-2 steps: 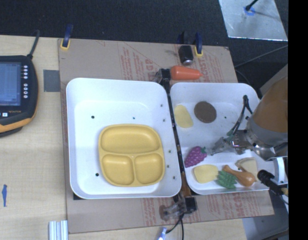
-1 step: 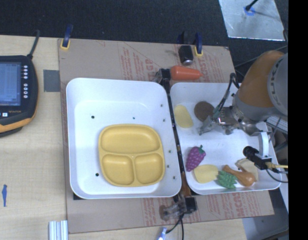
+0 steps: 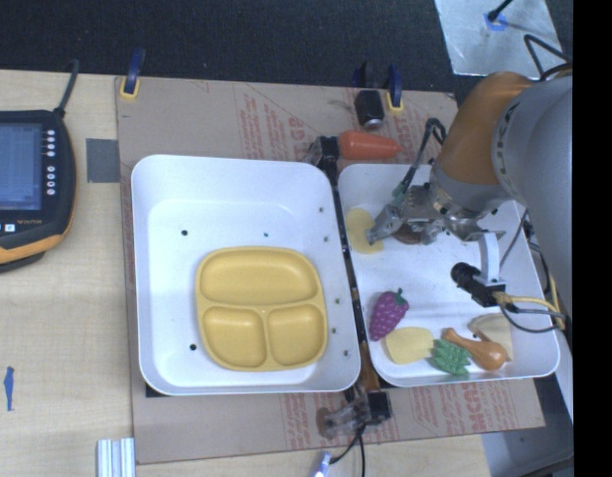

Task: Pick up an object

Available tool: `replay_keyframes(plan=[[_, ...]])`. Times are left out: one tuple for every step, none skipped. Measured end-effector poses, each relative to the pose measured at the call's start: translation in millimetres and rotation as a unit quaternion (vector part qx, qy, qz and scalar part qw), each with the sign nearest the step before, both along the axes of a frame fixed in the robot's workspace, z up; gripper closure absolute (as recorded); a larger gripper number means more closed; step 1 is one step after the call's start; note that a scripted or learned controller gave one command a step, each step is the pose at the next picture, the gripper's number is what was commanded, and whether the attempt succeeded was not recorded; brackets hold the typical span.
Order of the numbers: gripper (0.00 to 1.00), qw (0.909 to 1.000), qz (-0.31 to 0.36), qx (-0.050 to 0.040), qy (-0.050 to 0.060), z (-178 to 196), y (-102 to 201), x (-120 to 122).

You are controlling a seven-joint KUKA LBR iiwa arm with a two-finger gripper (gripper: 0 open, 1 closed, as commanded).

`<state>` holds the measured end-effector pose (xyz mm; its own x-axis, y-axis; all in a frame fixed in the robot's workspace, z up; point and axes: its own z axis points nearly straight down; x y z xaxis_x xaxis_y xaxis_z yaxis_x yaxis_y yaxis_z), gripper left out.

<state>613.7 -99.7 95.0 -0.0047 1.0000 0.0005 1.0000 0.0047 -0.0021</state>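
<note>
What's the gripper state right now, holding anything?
Gripper: low in the right bin, over a pale yellow piece near its left wall. Open or shut, and whether it holds anything, cannot be told from this view.

Glossy white plastic bins (image 3: pixel 157 192); matt yellow, seemingly plastic tray (image 3: pixel 261 306); brown cardboard underlay (image 3: pixel 236 117).

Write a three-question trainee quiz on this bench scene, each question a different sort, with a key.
1. True or false: the yellow divided tray lies in the left bin.
2. Which bin is the gripper over? A) left B) right
3. Fill in: the purple grapes lie in the ____ bin.

Key: 1 true. 2 B, the right bin. 3 right.
</note>
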Motion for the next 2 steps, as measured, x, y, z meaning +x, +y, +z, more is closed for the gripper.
replay_keyframes(plan=[[0.00, 1.0000, 0.000, 0.0002, 0.000, -2.9, -14.3, 42.9], [0.00, 1.0000, 0.000, 0.0003, 0.001, -3.2, -9.8, 42.4]])
